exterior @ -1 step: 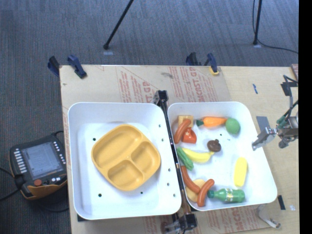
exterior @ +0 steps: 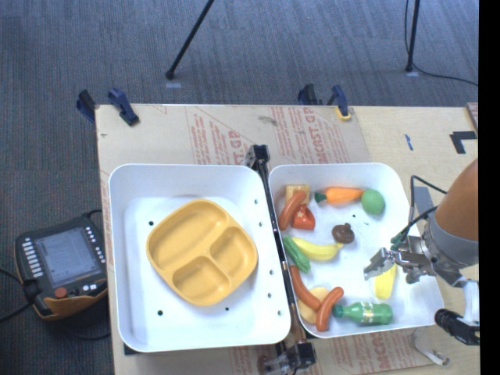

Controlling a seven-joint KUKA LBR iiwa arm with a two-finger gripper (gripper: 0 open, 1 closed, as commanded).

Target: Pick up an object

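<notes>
Gripper low over the crowded right bin, nothing seen in its grasp.

The grey two-finger gripper (exterior: 388, 266) hangs near the right edge of the right shallow white bin (exterior: 394, 174), its fingers apart with bare bin floor between them, so no object is yet taken. The nearest candidate, a small yellow plastic piece (exterior: 384, 284), lies just below the fingertips, close to the bin's right wall. The risk, in my judgement: closing here catches only air, or nudges the yellow piece against the wall or against the green plastic bottle (exterior: 364, 312) along the near edge. The yellow toy banana (exterior: 319, 249) and brown mushroom-like toy (exterior: 342, 233) sit nearer the bin's middle. The left white bin (exterior: 125, 209) holds a yellow compartment tray (exterior: 201, 251).
</notes>
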